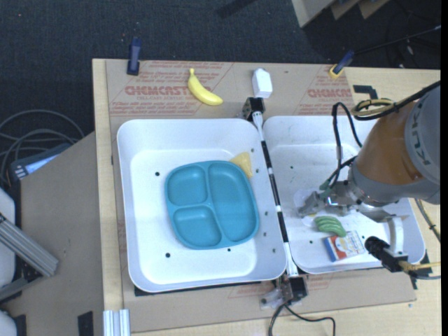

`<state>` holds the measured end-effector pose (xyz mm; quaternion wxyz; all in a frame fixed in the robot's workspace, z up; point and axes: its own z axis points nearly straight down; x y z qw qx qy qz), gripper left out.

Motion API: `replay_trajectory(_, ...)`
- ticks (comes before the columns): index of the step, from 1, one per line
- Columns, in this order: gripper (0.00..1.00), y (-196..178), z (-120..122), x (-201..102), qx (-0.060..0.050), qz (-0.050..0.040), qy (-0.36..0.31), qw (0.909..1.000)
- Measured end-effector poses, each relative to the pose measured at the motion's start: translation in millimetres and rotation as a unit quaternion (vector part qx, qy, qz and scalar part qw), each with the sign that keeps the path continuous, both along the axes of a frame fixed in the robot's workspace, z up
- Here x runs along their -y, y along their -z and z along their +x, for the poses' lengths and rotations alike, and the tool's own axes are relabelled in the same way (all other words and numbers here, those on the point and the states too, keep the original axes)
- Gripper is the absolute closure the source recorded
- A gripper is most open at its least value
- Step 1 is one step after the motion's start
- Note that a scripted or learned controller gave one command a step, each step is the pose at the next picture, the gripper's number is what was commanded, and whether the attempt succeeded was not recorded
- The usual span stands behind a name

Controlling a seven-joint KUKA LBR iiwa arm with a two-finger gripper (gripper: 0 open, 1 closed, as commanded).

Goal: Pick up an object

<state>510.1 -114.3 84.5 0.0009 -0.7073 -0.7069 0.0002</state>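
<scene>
Cardboard-covered tabletop (pixel 168 89) carries two bins; pincer (pixel 313 205) is positioned beside green object (pixel 328 224), jaw state cannot be told, nothing yet lifted.

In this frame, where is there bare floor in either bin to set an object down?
Left bin: strips around the blue divided plate, widest along its left and front walls. Right bin: back half is bare. Its front is crowded by the gripper, green object and small packet.
</scene>
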Motion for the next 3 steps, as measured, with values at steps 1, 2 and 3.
replay_trajectory(1, 0.0, -0.2, -31.5, 0.0, 0.0, -0.0001, 0.0, 1.0)
replay_trajectory(2, 1.0, -11.1, -30.1, 0.4, 0.003, -0.0013, 0.001, 1.0)
replay_trajectory(3, 1.0, -100.7, 45.6, -52.2, 0.002, -0.0002, -0.001, 1.0)
